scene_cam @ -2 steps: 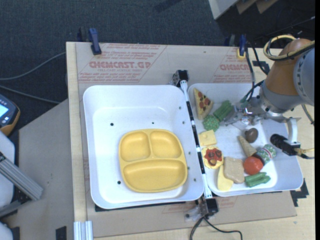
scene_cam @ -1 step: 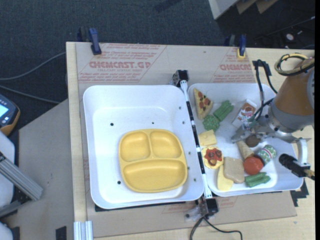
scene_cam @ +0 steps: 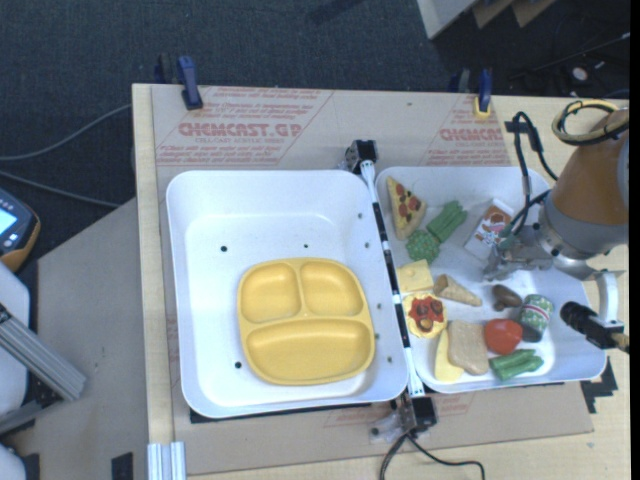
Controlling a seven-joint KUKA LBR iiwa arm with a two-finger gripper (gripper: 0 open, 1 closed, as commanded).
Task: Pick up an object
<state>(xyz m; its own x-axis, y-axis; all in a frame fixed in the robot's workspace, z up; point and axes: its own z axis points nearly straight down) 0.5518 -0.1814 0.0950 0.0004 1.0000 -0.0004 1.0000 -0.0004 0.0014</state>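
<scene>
The right bin holds several toy foods: a pizza slice, green pieces, a white and red packet, a yellow cheese square, a tan wedge, a brown lump, a small green can, a red tomato and a bread slice. My gripper hangs low over the right bin's middle, between the packet and the brown lump. The grey wrist and its orange band rise to the right. I see nothing held.
The left bin carries a yellow divided plate. A green bean pod and a tart with red topping lie near the right bin's front. A black cable runs behind the arm. Blue clamps hold the board.
</scene>
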